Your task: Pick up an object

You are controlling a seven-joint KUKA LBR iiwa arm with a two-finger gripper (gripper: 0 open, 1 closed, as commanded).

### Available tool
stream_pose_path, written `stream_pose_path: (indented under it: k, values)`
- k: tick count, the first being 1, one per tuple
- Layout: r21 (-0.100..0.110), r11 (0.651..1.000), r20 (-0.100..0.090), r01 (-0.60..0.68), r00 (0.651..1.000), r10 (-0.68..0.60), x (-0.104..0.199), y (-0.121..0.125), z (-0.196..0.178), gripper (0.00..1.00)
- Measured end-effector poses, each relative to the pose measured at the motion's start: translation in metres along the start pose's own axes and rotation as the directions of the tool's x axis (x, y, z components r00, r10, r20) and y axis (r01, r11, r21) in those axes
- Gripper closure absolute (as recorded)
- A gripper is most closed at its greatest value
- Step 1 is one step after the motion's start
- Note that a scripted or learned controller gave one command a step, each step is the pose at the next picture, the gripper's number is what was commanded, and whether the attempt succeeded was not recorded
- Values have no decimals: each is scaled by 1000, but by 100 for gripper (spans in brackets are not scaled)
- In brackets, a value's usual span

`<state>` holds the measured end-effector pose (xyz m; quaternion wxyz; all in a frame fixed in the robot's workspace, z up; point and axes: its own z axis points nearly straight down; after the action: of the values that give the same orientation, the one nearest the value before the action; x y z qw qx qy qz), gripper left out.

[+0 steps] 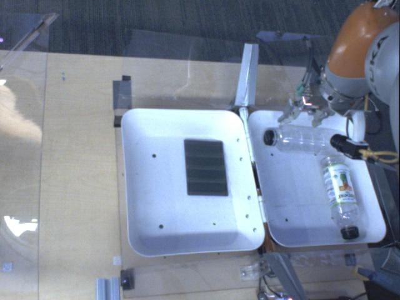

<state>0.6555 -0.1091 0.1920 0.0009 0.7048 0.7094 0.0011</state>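
Over the far edge of the right bin (pixel 375 230), the gripper (pixel 304 110) hangs from the grey arm (pixel 369 42), whose orange band bulges at the top right corner. Its metal fingers (pixel 291 113) point down toward the bin's back rim; they look spread a little, but the glare and clutter around them are too much – I cannot tell whether they are open or closed, and nothing shows clearly between them.

2 clear plastic bottles lie in that right bin. 1 bottle (pixel 299 139) rests on its side along the back wall, black cap pointing left toward the divider, its body just below the gripper. The other bottle (pixel 340 196) – with a white and orange label – lies lengthwise near the right wall, its black cap toward the near edge. The 2 bottles sit close at the back right but appear apart.

At the left, the second bin (pixel 144 167) holds a dark flat rectangular block (pixel 205 167), lying near the middle of the floor. Both bins sit side by side on a pale wooden bench (pixel 62 167).
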Motion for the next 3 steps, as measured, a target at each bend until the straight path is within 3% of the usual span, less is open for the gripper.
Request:
stream_pose_path:
  k: [1,2,3]
  values:
    - [-1,991,0,-133,991,133,5,14,71,0]
    - [-9,1000,-1,-7,1000,7,9,-76,102,0]
    - [-3,951,-1,-308,951,308,-19,-33,70,0]
